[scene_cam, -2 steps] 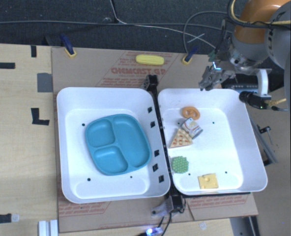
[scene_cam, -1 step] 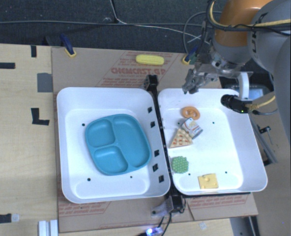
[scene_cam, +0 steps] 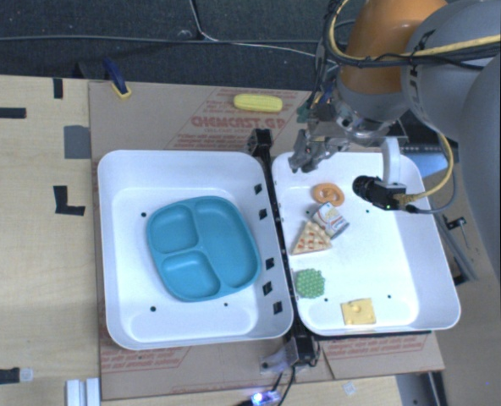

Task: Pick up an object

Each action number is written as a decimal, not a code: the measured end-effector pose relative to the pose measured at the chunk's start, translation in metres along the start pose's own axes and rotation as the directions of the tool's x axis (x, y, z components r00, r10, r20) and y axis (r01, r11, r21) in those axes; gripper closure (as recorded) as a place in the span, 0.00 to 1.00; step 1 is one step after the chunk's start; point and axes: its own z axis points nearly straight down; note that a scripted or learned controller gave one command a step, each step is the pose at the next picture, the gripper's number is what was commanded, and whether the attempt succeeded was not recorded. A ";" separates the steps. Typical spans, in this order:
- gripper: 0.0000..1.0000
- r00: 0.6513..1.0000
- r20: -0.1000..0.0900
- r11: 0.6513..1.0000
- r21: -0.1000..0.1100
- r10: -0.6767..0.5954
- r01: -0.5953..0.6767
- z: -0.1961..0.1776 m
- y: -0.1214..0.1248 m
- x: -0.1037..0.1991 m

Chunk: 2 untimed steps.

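Observation:
My gripper hangs over the far left corner of the right bin, its dark fingers pointing down with nothing visible between them. Several small items lie in that bin: an orange ring-shaped piece just below and right of the gripper, a small wrapped packet, a triangular waffle-like piece, a green bumpy ball and a yellow square block. The gripper stands apart from all of them.
The left bin holds a blue divided plate. A yellow banana-shaped object lies on the cardboard behind the bins. A black camera unit with cables sticks out from the arm over the right bin.

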 end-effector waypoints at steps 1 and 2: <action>1.00 1.000 0.001 1.000 0.000 -0.001 0.001 0.009 -0.006 0.056; 1.00 1.000 0.000 1.000 0.000 -0.001 0.001 0.011 -0.029 0.100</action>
